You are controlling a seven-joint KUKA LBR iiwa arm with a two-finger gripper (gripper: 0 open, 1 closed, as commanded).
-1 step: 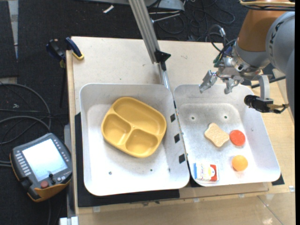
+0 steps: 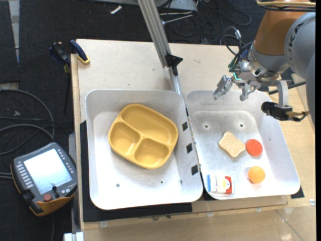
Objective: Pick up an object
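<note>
– objects for picking: what's on the bench, going left to right?

– off the bench's left side, on the floor, sits a handheld control pendant (image 2: 44, 177) with a pale screen. the left bin (image 2: 95, 114) holds a yellow divided plate (image 2: 143, 135) with three compartments, lying flat near the bin's middle.

– and the right bin (image 2: 200, 104)?

– at its near left corner lies a small white carton (image 2: 220, 184) with red and yellow print. farther back, a bread slice (image 2: 231, 144), and just beside it on the right, a round red piece (image 2: 254, 147). nearer the front edge, apart from those two, a small orange ball (image 2: 256, 174).

– where's the arm?

– it comes in from the right, orange band above the wrist. the gripper (image 2: 233, 89) hangs above the far edge of the right bin, well apart from all four objects.

– fingers?

– spread apart, one tip left, one right, with nothing between them.
</note>
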